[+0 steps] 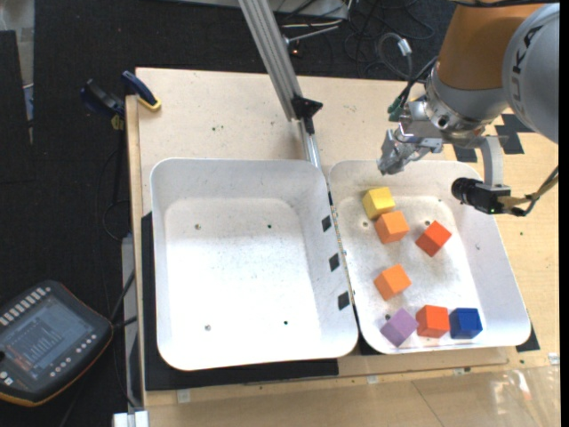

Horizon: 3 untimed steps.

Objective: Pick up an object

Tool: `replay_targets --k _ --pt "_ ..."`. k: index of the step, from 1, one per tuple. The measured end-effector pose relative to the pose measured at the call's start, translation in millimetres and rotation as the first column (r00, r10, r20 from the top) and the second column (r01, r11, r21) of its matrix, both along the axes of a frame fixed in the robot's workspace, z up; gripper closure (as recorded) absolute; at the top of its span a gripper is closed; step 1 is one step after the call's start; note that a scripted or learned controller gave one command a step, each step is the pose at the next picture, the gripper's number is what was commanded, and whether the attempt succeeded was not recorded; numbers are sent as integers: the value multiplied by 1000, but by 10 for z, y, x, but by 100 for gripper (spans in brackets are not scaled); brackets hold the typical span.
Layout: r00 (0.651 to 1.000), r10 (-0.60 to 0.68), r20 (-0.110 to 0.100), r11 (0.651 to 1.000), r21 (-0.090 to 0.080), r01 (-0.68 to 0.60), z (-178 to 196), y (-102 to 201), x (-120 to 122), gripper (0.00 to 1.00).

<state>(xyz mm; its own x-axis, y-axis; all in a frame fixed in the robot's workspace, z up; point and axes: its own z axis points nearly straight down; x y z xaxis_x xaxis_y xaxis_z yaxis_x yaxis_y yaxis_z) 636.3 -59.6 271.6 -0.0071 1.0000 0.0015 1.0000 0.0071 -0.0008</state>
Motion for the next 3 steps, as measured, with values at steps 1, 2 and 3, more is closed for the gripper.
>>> replay_targets --k 1,2,3 --pt "1000 0 -3 1000 0 0 -176 487 -208 100" --pt "1000 1 -3 1000 0 -1 -300 1038 -419 100" --pt "1000 0 -1 1000 0 0 -306 1425 -616 100"
